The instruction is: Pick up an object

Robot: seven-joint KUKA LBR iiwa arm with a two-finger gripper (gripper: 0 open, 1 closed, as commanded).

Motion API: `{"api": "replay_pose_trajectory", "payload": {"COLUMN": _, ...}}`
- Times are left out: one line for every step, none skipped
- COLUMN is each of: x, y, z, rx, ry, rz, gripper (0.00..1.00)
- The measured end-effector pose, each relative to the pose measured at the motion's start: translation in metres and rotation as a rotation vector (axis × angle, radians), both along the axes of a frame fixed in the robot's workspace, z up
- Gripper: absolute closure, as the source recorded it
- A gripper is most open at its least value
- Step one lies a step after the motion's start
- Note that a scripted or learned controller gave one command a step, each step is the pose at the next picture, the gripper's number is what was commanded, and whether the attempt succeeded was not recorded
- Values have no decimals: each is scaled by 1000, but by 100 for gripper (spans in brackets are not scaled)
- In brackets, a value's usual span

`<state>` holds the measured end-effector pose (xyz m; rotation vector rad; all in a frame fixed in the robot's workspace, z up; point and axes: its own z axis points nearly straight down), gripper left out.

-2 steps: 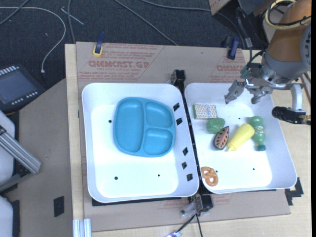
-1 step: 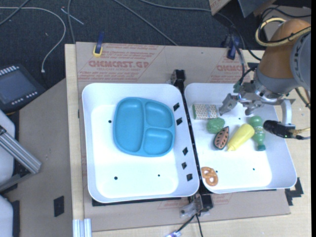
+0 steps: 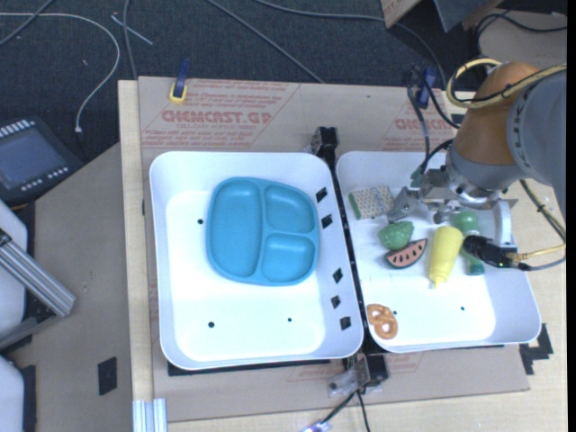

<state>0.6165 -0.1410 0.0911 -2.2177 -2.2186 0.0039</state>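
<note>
Camera view. Two white bins are sitting side by side on the counter [image 3: 270,106].

The left bin [image 3: 180,268] is holding a blue divided plate [image 3: 261,232], lying flat toward its rear.

The right bin [image 3: 504,318] is holding a checkered green-and-white piece [image 3: 369,201], a green lump [image 3: 394,235], a watermelon slice [image 3: 406,254], a yellow corn-like piece [image 3: 444,251], a small green item [image 3: 467,220] and a pretzel [image 3: 382,320] near the front left corner.

My pincer [image 3: 443,207] is hanging over the rear of the right bin, just above the yellow piece. I cannot tell how it is set, and nothing shows as gripped.
</note>
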Motion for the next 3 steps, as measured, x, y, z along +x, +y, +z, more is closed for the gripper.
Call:
{"api": "replay_pose_trajectory", "payload": {"x": 2, "y": 0, "z": 15, "rx": 0, "ry": -6, "rz": 0, "gripper": 100}}
{"api": "replay_pose_trajectory", "payload": {"x": 6, "y": 7, "z": 61, "rx": -2, "ry": -10, "rz": 1, "gripper": 100}}
{"api": "replay_pose_trajectory", "payload": {"x": 11, "y": 9, "z": 126, "rx": -3, "ry": -13, "rz": 1, "gripper": 100}}
